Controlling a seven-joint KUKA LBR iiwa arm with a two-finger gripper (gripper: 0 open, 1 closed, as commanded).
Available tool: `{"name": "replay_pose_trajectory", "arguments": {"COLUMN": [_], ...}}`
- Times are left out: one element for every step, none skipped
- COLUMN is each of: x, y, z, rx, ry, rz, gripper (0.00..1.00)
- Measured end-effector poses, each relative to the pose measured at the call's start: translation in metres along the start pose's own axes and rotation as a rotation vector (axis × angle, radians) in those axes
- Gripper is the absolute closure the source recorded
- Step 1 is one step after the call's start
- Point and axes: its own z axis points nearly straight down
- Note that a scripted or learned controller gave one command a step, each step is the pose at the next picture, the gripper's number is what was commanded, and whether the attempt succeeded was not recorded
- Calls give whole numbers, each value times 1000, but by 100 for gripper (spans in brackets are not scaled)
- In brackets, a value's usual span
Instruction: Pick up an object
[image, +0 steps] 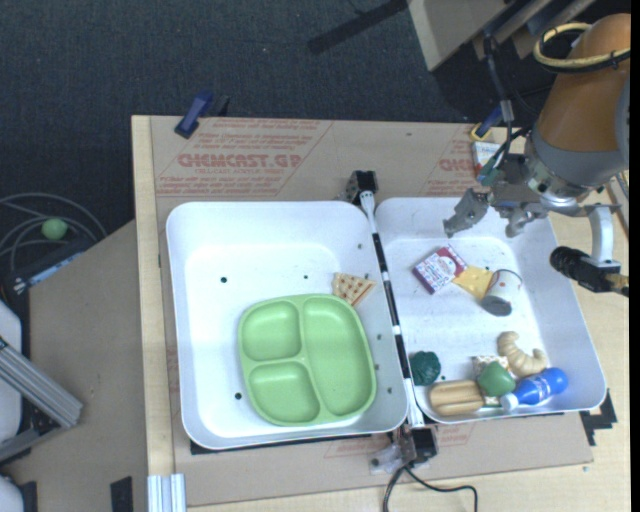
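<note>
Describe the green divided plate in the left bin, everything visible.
The green plate is pale green and looks like plastic, a rounded rectangle with three compartments: two along its far side, one wide one nearer the camera. It lies flat and right side up on the floor of the left bin, toward the bin's near right corner, slightly rotated. A waffle-patterned tan piece lies at its far right edge, about touching it. The compartments hold nothing visible.

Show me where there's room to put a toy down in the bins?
Left bin: bare floor behind the green divided plate, left of the waffle piece. Right bin: bare middle between the red packet and the crowded front corner with the blue bottle.
</note>
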Motion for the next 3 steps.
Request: {"name": "replay_pose_trajectory", "arguments": {"x": [8,10,-2], "y": [-8,5,59], "z": [95,148,147], "rx": [5,4,-1], "ry": [1,2,0], "rz": [0,0,-1], "gripper": [0,0,0]}}
